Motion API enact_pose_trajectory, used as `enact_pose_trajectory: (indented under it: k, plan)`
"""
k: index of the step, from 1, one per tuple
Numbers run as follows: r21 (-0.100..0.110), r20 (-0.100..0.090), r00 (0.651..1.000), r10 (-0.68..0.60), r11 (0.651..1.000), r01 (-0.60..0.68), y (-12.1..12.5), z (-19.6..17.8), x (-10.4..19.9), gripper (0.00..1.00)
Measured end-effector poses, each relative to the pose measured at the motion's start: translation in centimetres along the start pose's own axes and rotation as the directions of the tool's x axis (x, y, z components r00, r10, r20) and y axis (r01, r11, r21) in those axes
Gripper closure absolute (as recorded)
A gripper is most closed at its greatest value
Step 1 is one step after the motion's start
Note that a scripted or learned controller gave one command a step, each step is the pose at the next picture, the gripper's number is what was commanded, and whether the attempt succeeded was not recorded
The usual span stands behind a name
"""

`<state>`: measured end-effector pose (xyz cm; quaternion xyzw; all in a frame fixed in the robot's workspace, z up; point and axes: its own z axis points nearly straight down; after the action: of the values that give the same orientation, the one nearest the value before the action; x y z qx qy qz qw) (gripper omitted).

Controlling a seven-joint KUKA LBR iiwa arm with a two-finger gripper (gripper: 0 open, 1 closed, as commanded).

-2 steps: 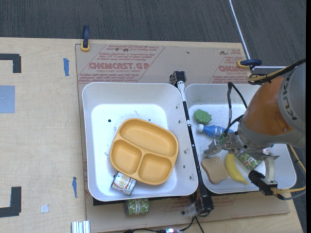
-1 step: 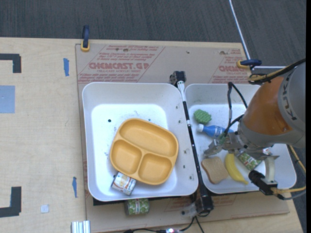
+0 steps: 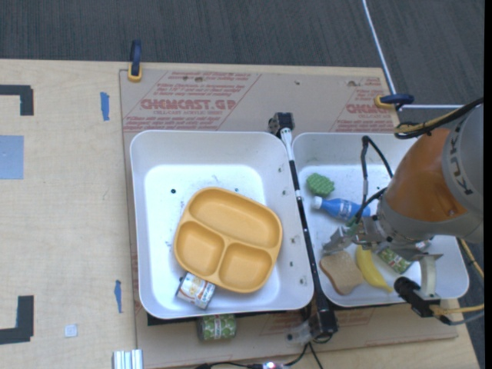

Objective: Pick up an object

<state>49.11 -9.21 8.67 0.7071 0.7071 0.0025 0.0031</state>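
Pick attempt under way, no grasp confirmed

Gripper [image 3: 367, 241] sits low in the right bin [image 3: 338, 146], its state impossible to judge under the wrist. Banana [image 3: 371, 270] and bread slice [image 3: 340, 273] lie just at its 6 o'clock; blue bottle [image 3: 336, 206] and green object [image 3: 320, 183] lie toward 11 o'clock. Nothing is seen lifted. Judgement: approach made, grasp and lift outstanding.

Single cam, fixed high above bench [image 3: 61, 229], tilted down at a slant. Takes in both white bins: left bin [image 3: 146, 206], right bin [image 3: 307, 148], plus strip of dark floor [image 3: 231, 14] at frame top. Mid distance, whole bench section in frame. Arm [image 3: 430, 183] enters from frame right, nearest lens
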Motion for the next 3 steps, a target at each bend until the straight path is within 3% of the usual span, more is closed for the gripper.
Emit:
enact_pose_trajectory:
  k: [1, 2, 3]
  plan:
    - [0.000, -0.001, 1.000, 0.000, 1.000, 0.000, -0.8, 0.0, -0.1, 0.00]
    - [-0.007, 0.002, 1.000, 0.000, 1.000, 0.000, -0.5, -1.1, -0.1, 1.00]
    - [0.005, -0.003, 1.000, -0.003, 1.000, 0.003, -0.9, -9.9, 9.2, 1.00]
